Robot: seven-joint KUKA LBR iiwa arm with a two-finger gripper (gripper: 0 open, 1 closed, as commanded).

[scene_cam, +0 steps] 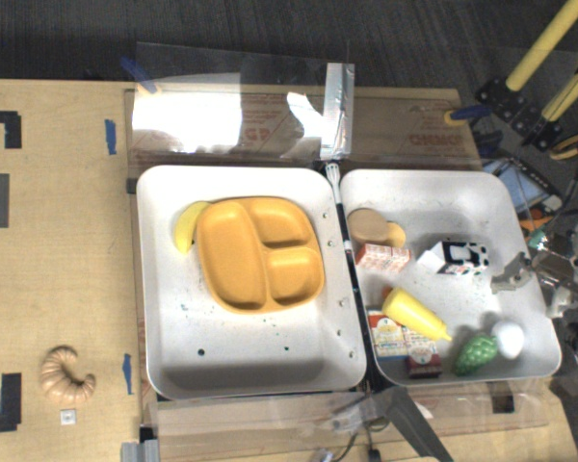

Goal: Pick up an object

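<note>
Gripper (pixel 535 268) hangs at the right bin's (pixel 482 195) right rim, clear of the clutter; jaw state I cannot tell. Nearest candidates: white ball (pixel 509 337) touching green object (pixel 476 352).

Pincer (pixel 522 275) at the right edge, low, arm reaching leftward

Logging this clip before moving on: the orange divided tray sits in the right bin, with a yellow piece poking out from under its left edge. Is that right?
Not quite. The camera view shows the orange divided tray in the left bin, not the right bin. The rest holds: a yellow piece pokes out from under the tray's left edge.
</note>
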